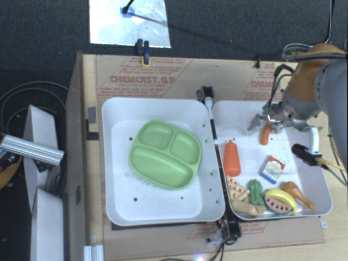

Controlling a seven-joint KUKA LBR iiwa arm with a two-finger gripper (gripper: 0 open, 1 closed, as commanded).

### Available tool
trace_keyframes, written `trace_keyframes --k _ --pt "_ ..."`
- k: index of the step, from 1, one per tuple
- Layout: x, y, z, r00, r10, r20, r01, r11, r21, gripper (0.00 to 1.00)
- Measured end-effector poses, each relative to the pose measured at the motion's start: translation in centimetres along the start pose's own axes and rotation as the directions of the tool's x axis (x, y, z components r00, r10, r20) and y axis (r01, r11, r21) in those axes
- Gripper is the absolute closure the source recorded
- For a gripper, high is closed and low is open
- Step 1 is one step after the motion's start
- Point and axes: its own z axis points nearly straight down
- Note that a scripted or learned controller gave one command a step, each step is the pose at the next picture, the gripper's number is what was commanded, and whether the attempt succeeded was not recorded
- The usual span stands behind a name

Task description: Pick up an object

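And here's the hand (pixel 267 125), low over the upper part of the right bin (pixel 318 170), with a small orange sausage-shaped piece (pixel 265 135) sitting right at its fingertips; whether the hand is clenched on it or released, I cannot tell from this angle. The arm (pixel 315 80), grey with its orange band, comes in from the upper right of the frame. Below in that bin: an orange bottle (pixel 232 157) near the left wall, a small white carton (pixel 272 169) mid-bin, and along the lower edge a green toy (pixel 255 191), a banana (pixel 279 195), a watermelon slice (pixel 276 205) and a drumstick (pixel 298 192). Over in the left bin (pixel 122 162), a green divided plate (pixel 165 154) lies alone. Both bins rest on a cardboard-covered surface (pixel 163 75) with red print. Beyond it, dark carpet, a shiny sheet (pixel 130 15) at the upper left, and black cables (pixel 22 99) at the left edge.
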Motion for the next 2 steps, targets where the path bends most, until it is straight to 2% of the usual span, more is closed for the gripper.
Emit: trace_keyframes --k 1,2 --pt "-0.2 -0.2 -1.1 1.0 0.001 0.001 -0.001 1.0 0.003 1.0" --pt "7.6 -5.2 -10.0 1.0 -0.002 -0.004 0.002 1.0 0.004 1.0"
